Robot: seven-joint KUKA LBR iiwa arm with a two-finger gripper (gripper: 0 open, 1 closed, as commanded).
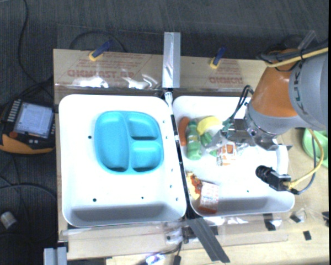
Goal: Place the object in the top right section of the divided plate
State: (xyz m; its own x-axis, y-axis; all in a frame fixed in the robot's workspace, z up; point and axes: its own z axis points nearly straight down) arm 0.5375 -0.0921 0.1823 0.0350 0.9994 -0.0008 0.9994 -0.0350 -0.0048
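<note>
Red-and-white packet (208, 195) lies at front edge of right bin (248, 200). Your tool (227, 136) hovers low over yellow, green, orange clutter (197, 132), grip state unclear. Blue divided plate (129, 141) waits in left bin (77, 197), sections bare.

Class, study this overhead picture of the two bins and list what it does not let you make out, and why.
- Gripper: open or shut is unclear in the camera view; the wrist covers it.
- Pile in the right bin: green and yellow items overlap; which one the gripper touches is unclear.
- Packet: label too small to read.
- Plate: its sections look bare; depth cannot be judged from above.
</note>
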